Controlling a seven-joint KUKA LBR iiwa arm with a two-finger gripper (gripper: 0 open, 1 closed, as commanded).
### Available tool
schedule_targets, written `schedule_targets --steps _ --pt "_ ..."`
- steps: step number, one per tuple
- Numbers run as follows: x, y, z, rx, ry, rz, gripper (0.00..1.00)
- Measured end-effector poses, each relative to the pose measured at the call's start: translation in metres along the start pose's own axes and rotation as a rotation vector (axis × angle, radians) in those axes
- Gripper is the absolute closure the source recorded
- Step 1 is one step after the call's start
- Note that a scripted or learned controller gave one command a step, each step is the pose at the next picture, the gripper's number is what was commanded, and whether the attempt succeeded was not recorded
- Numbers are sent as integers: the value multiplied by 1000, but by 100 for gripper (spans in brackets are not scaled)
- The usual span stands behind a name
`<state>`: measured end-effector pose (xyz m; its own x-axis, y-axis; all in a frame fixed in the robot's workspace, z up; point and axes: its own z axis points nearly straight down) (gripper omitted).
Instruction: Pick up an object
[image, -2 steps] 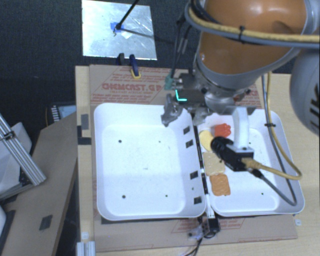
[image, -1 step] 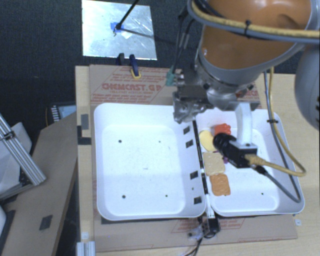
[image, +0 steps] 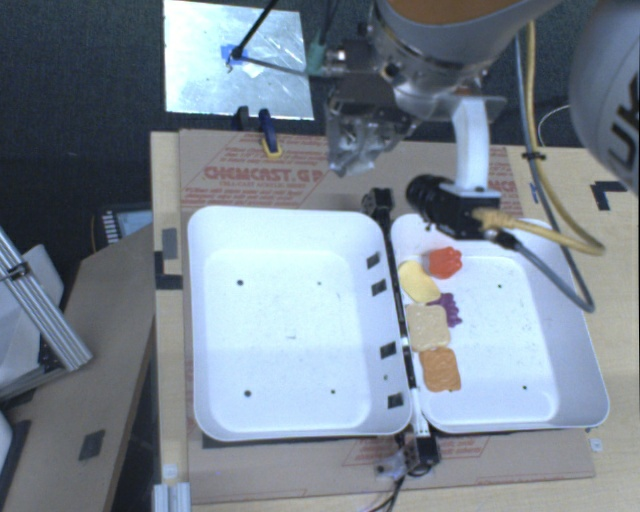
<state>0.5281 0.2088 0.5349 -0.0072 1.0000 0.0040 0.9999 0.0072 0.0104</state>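
bench (image: 170, 300) tan | 2 white bins (image: 290, 320) | floor (image: 80, 100) dark | claw (image: 360, 150) state unclear

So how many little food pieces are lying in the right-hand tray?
5, in a column along its left wall: red piece at the top, yellow, purple, tan slice, orange-brown lowest.

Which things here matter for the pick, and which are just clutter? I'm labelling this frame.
Job:
gripper
orange-red piece
yellow piece
purple piece
tan piece
orange piece
right bin

Lying about:
left bin
foil sheet
blue clamp
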Motion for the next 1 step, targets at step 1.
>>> schedule_targets --steps 1 --pt "-1 -2 4 8 -3 1 0"
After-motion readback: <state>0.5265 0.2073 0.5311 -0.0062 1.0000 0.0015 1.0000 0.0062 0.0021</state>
